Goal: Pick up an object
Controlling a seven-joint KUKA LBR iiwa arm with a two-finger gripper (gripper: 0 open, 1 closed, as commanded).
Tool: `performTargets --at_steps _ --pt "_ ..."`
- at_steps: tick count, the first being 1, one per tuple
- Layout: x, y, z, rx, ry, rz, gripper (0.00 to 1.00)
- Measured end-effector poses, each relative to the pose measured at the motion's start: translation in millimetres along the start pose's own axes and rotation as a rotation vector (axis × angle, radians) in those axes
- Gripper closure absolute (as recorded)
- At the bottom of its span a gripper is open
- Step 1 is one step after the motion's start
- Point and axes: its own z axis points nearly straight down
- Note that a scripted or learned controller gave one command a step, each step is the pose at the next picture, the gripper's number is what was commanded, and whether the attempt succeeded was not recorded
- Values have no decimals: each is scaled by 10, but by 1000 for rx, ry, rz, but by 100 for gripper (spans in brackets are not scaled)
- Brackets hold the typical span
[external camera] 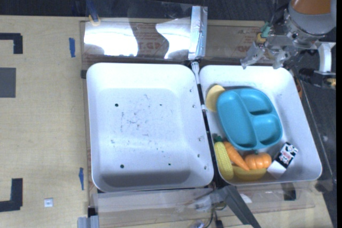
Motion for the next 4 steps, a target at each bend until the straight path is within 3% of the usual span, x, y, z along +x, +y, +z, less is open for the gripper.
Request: performTargets --at_steps 1,2,3,4 --pt "6 18 -71 2 0 -3 100" --pt "367 202 -1464 -12 -2 -13 100" --pt "-239 193 -1678 -7 -4 -134 100" --pt "-933 187 -1536 -4 -4 -182 100"
